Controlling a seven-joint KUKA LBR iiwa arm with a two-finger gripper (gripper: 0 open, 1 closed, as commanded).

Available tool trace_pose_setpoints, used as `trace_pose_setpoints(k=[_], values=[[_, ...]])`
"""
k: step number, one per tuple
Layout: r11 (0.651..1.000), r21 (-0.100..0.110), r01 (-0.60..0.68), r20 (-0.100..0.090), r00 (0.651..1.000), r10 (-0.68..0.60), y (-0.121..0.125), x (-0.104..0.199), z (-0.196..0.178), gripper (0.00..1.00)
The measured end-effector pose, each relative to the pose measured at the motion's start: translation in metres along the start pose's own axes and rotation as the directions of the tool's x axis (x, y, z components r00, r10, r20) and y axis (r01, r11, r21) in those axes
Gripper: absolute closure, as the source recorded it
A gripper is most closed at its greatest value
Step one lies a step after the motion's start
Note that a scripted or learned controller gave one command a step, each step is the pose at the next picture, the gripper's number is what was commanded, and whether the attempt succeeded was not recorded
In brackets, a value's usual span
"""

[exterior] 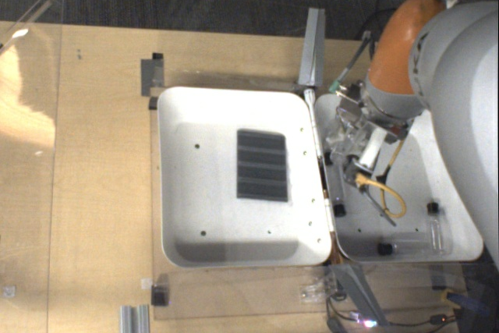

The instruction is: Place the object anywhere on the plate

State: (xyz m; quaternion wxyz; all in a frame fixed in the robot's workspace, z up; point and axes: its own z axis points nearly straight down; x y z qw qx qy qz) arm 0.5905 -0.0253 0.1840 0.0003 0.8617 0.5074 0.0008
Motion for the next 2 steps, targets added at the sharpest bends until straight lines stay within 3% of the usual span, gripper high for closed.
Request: trace_pose_setpoints(k=[1,2], values=[[0.991,-0.003,0.133,-0.001,0.991,-0.133,-0.009,0.082,-0.048,1.00],[0.946,-0.004,0.325,-0.001,0.946,-0.325,-0.011,0.156,-0.089,1.00]])
